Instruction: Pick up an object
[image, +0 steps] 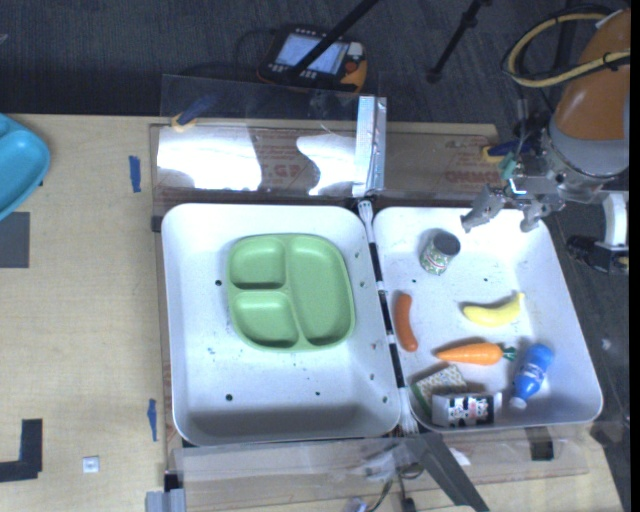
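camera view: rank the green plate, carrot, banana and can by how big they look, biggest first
1. green plate, by far the largest
2. carrot and banana, too alike in length to rank
3. can, smallest, though it stands upright, so its length is foreshortened

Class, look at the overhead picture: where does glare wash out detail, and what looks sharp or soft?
In the camera view, strong glare whitens the clear panel behind the left bin; the green tray and banana read sharply; the hand looks slightly soft.
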